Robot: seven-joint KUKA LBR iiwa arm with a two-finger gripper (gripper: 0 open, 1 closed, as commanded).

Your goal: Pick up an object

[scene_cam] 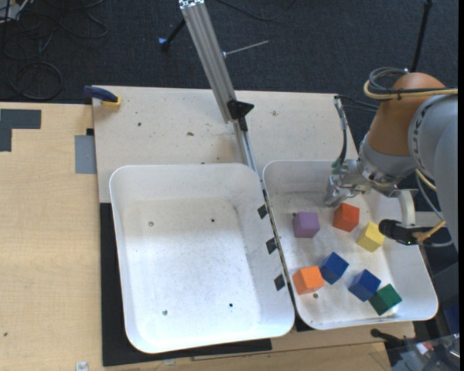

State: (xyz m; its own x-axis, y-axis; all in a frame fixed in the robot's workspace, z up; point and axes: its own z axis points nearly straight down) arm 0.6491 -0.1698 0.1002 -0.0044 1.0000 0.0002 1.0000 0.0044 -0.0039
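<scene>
The right bin (pixel 417 304) holds several small blocks: a purple cube (pixel 305 224), a red-orange cube (pixel 346 217), a yellow cube (pixel 370 237), an orange cube (pixel 308 279), two blue cubes (pixel 334 267) (pixel 364 284) and a green cube (pixel 386 298). My gripper (pixel 339 194) hangs low over the bin's far part, just above and left of the red-orange cube. Nothing shows between its fingers, and the arm's wrist hides how they stand.
The left bin (pixel 139 207) lies beside the right one, its floor bare but for dark specks. A slanted aluminium bar (pixel 213 56) rises behind the bins. A blue-and-yellow clamp (pixel 102 95) sits at the bench's far left corner.
</scene>
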